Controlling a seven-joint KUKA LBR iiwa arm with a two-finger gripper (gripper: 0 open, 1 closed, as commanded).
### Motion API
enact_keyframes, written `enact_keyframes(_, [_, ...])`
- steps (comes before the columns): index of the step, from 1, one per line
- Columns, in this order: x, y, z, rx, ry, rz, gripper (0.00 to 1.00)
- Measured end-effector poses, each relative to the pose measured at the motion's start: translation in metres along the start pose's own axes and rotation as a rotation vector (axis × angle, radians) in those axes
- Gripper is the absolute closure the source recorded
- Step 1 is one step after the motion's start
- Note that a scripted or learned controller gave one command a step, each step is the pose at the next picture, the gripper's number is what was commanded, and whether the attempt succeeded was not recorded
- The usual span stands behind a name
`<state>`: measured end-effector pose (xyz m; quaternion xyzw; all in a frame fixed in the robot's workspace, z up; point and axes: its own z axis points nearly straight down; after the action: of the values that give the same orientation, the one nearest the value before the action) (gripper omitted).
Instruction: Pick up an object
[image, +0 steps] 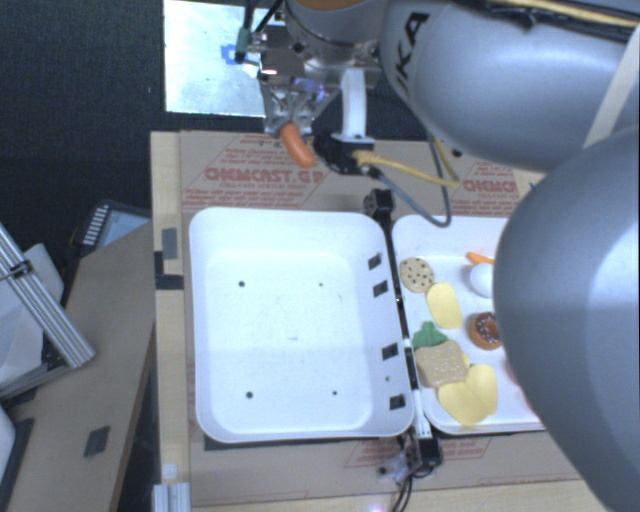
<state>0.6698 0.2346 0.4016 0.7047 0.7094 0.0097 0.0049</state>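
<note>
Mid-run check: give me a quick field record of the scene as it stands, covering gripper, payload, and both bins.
gripper: raised beyond the far edge of the left bin, at the top of the view
payload: small orange sausage-shaped object between the fingers
left bin: white, shallow
right bin: partly hidden by the arm
right bin contents: cookie, yellow piece, green piece, tan cracker, donut, further yellow piece
</note>
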Motion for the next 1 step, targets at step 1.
enact_keyframes(1, [-0.0311,0.0005,-0.0923,0.008,-0.004,0.007,1.0])
